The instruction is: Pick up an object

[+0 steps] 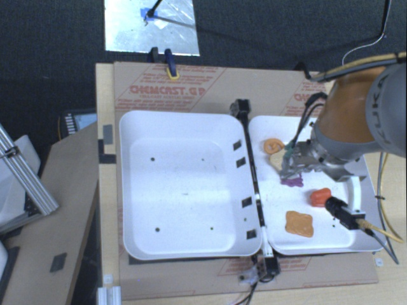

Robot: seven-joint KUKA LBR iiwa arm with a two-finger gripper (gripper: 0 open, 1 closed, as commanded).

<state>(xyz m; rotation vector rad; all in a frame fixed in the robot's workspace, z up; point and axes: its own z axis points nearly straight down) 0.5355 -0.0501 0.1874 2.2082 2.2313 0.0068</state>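
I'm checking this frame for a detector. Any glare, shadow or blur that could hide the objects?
Camera view: even lighting, mild softness; bright glare only on the foil sheet above the bench; the arm's gripper shades and partly covers the purple piece; the orange pieces stay clear.

High slanted overhead of both bins point(184, 122)
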